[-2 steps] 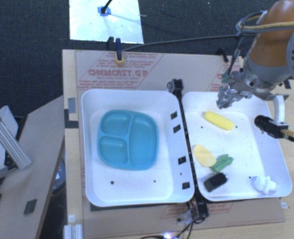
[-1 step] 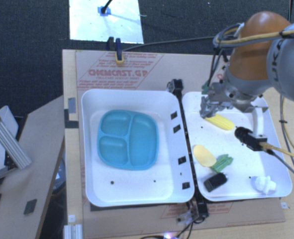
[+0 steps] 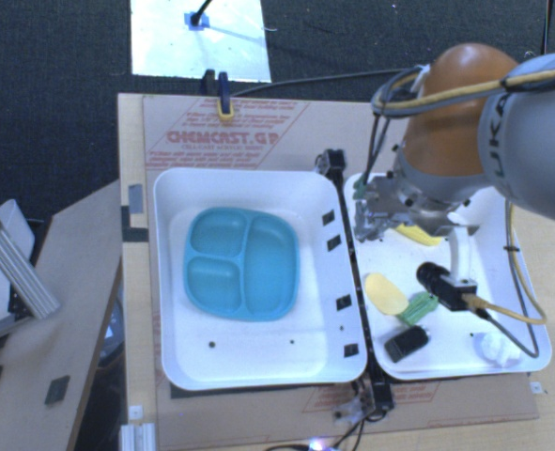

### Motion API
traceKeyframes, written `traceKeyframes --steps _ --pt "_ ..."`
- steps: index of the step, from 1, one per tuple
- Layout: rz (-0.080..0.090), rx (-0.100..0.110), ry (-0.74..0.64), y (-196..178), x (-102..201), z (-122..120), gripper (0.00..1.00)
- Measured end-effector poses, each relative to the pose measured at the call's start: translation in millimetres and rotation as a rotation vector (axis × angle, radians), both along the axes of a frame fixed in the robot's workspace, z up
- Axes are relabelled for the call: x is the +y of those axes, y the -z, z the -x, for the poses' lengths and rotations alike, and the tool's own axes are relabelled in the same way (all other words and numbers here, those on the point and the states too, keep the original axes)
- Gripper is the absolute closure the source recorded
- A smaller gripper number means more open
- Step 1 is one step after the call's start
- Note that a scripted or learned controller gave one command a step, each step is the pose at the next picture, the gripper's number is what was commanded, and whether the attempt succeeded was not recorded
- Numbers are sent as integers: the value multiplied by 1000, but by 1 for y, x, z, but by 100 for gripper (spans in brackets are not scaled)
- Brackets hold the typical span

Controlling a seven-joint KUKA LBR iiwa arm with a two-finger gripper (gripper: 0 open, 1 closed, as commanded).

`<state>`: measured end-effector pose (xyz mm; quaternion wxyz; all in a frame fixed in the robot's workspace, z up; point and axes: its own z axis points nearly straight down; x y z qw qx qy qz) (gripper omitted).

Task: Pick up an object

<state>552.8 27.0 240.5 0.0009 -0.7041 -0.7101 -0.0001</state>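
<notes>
Over right bin, near its upper-left corner, tool was seen lowered beneath grey arm with orange band; tool state could not be told, and nothing was seen held. Under arm, yellow object was partly hidden. Lower in right bin were scattered pale yellow disc, green piece just beside it, black block near front wall, white lump at front right. In left bin, blue divided plate was laid flat. Both bins were placed on bench
</notes>
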Motion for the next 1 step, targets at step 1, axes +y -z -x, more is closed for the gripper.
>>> traceKeyframes --steps 1 --pt "-1 0 0 16 50 21 100"
